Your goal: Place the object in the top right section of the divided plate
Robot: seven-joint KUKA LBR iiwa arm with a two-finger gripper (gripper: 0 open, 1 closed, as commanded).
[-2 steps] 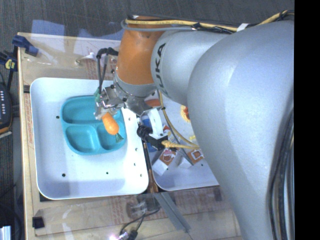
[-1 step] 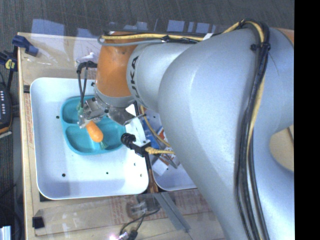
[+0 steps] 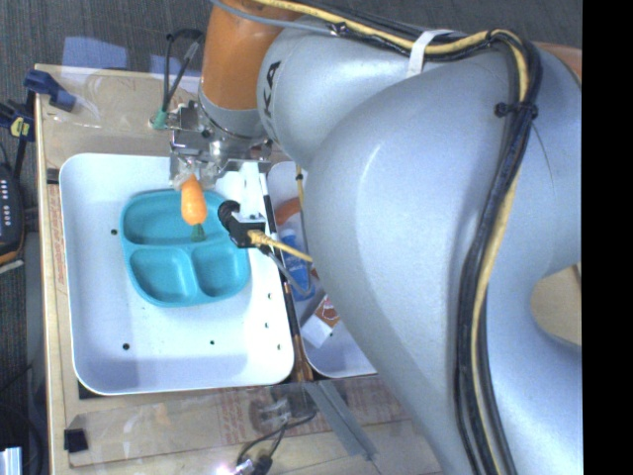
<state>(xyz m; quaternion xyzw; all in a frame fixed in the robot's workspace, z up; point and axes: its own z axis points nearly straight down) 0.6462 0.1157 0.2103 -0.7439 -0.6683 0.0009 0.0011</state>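
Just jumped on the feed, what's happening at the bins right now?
The KUKA arm reaches in from the right over the left white bin. Its end effector sits above the blue divided plate, with a small orange carrot-like object hanging just below it, over the plate's upper edge. From this angle I cannot tell whether the object is gripped or resting on the plate. The right bin holds a few other items, mostly hidden by the arm.
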